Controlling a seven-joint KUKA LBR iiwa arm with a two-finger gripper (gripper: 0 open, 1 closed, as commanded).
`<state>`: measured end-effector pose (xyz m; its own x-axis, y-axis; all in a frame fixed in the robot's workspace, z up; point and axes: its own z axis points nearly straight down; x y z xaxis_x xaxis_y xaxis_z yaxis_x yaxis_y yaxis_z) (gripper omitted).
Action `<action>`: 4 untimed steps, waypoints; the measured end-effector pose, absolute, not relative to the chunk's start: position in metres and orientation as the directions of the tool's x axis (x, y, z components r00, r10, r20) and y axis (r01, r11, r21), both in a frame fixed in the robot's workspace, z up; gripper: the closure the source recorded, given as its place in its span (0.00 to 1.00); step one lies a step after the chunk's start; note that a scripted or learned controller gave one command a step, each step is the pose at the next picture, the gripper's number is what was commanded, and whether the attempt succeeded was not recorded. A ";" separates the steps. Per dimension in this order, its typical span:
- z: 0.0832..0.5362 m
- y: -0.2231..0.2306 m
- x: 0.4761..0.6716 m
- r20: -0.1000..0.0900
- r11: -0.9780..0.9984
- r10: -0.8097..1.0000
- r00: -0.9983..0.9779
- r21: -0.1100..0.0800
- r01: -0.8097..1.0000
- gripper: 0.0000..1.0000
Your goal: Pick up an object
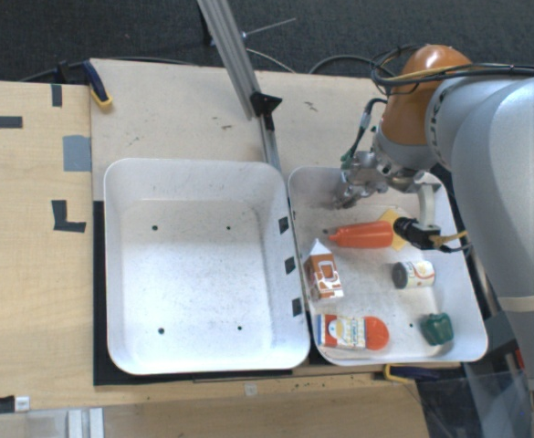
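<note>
Scanning from the left: the wooden worktop (29, 245) is carrying grey and dark tape marks, with a yellow-and-blue clamp (98, 88) near its far edge
Left bin: the left bin (120, 245) is sitting on a dark mat, showing a speckled white floor; nothing in it is offering a target
Pole: a slanted metal pole (235, 53) is running down to the seam between the two bins; it is standing clear of the arm's reach, by my reading
Right bin: the right bin (472, 331) is holding all the candidates; a small orange carton (323, 277) is lying near its left wall, a red-and-white pouch (352, 333) is lying at the near edge, an orange carrot-shaped toy (361, 235) is lying across the middle, a small white bottle (413, 275) is resting right of centre, and a green piece (436, 328) is sitting in the near right corner
Tool: the tool (350, 195) is hanging low over the far left part of the right bin, just beyond the carrot-shaped toy; whether it is spread or pressed together I cannot tell, and nothing is visibly pinched
Doing it well: the carrot-shaped toy is looking like the nearest pick; coming down across its narrow width, not along its length, is likely the safer grip; staying off the bin's far wall is mattering too
Room: dark carpet is lying beyond the worktop, with cables trailing near the arm
</note>
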<state>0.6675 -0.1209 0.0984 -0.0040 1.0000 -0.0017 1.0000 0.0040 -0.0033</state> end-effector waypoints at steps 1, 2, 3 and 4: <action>0.152 -0.129 0.664 -0.001 0.001 1.000 -0.001 0.005 1.000 1.00; 0.209 -0.121 0.659 -0.001 0.002 1.000 -0.002 0.004 1.000 1.00; 0.256 -0.121 0.660 -0.001 0.002 1.000 -0.002 0.005 1.000 1.00; 0.257 -0.067 0.646 0.001 0.006 1.000 -0.006 -0.002 1.000 1.00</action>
